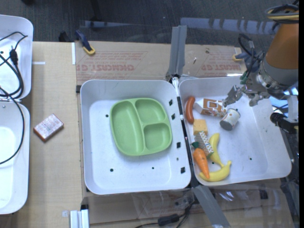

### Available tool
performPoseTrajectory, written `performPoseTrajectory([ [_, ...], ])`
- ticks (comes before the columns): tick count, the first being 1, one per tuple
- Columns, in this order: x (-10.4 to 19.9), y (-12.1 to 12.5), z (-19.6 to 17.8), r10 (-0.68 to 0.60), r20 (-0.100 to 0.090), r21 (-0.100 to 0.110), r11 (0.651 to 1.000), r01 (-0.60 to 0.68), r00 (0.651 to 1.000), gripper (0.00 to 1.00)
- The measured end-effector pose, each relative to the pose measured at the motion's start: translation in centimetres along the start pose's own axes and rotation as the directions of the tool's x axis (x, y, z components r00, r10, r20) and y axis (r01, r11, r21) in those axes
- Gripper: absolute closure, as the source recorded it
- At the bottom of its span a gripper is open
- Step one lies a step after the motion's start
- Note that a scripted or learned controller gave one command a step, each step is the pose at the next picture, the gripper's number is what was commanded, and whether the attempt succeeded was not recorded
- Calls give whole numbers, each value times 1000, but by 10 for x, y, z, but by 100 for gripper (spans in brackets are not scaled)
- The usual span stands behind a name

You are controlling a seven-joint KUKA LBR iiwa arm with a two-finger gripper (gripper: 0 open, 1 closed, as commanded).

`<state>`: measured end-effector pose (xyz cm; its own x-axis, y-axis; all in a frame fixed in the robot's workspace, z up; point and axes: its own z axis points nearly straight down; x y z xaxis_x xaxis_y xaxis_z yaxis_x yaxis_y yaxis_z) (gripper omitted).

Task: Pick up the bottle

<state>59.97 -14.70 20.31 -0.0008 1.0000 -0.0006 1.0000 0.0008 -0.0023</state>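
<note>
The bottle (230, 118) lies on its side in the right bin (266, 167) (beside the carton (212, 107)), just below-left of the gripper (243, 95), whose fingers stand apart and hold nothing.

The bottle (230, 118) I am after is a small grey-white thing lying on its side on the floor of the right bin (266, 151), in that bin's far half and roughly midway between its left and right walls. It is short and stubby, and its round end, a pale disc with a darker rim, faces toward the near edge and a little leftward. It rests tilted, its length running back toward the far right corner. I cannot tell whether it carries a cap.
</note>
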Motion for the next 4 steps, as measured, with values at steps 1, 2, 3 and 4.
performPoseTrajectory([
  [1,98,-38,12,160,0,2,987,-160,987,0],
  [2,68,-93,13,256,0,2,967,-256,967,0],
  [3,40,-88,107,371,-4,-8,929,-371,929,0],
  [4,-19,-103,104,176,-4,-15,984,-176,984,0],
])
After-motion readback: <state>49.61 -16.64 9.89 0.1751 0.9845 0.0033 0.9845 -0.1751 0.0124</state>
